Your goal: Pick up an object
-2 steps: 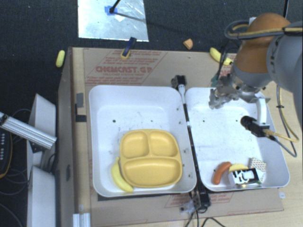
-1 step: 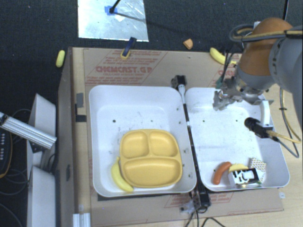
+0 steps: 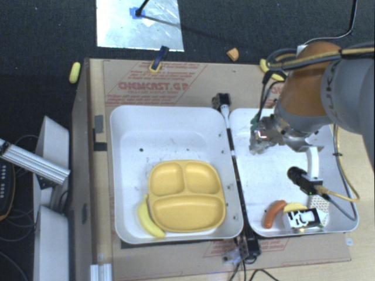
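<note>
My gripper [image 3: 258, 143] hangs over the upper left part of the right bin [image 3: 258, 183], close to the wall between the two bins, and nothing shows under it but bare white floor. An orange sausage-shaped toy [image 3: 273, 213] lies at the right bin's front edge. Beside it sits a black-and-white box [image 3: 305, 219] with a small yellow piece [image 3: 295, 206] on its top. In the left bin [image 3: 170, 127] a yellow divided plate [image 3: 186, 195] rests near the front, with a yellow banana [image 3: 147, 220] tucked under its left rim.
The grey and orange arm [image 3: 316, 86] covers the back right of the right bin. A black clamp [image 3: 222, 102] sits at the far end of the bins' shared wall. The bins rest on a cardboard sheet [image 3: 152, 84]. Small yellow and orange bits lie on the dark floor behind.
</note>
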{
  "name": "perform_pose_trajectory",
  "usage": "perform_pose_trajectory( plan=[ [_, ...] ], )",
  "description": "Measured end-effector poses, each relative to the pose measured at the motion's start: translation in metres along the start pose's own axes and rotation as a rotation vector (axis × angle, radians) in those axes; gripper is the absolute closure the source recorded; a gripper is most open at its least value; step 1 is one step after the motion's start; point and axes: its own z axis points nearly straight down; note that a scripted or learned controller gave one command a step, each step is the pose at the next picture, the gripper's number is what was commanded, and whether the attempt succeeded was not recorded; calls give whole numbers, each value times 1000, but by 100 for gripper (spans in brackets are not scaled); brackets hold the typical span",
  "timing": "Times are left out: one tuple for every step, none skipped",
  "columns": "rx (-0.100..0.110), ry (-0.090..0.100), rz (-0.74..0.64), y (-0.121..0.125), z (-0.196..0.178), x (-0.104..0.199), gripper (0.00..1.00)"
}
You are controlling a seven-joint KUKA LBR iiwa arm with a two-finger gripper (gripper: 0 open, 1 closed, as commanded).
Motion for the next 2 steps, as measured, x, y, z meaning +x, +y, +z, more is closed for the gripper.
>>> perform_pose_trajectory(
  plan=[
    [0, 0, -1, 18, 0, -4, 100],
    [-2, -2, 2, 36, -14, -29, 100]
  ],
)
